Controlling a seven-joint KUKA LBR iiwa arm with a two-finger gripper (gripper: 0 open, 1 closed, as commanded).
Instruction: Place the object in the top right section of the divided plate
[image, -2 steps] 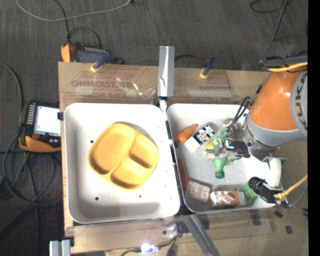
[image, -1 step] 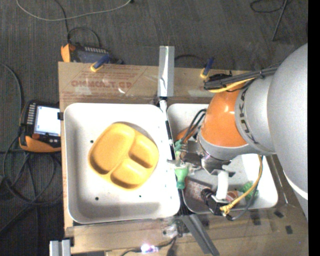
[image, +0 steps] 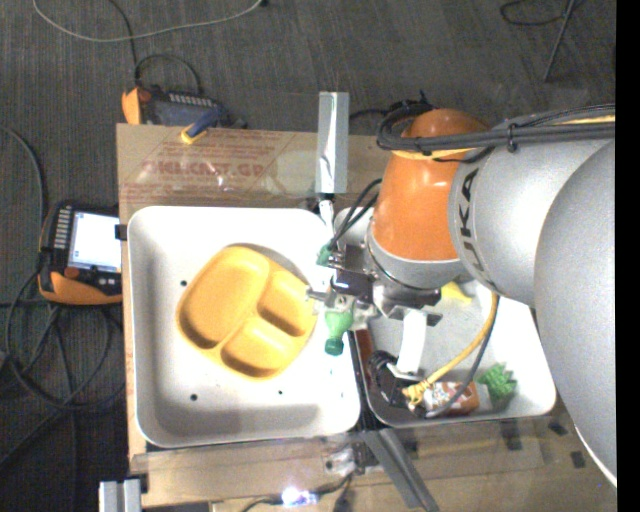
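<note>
Though hung low over the seam between bins, apparently to ferry the small green object (image: 335, 335) plateward, cannot tell whether the pincer (image: 345, 305) is clenched or released. Object just beneath the pincer. Just left of it: glossy yellow divided plate (image: 250, 310), rounded, moulded into shallow sections, on matte white bin (image: 160, 400).

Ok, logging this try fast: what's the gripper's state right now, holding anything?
Gripper: over the seam between the two bins, with a small green object at its tip; open, shut or gripping cannot be told.
</note>
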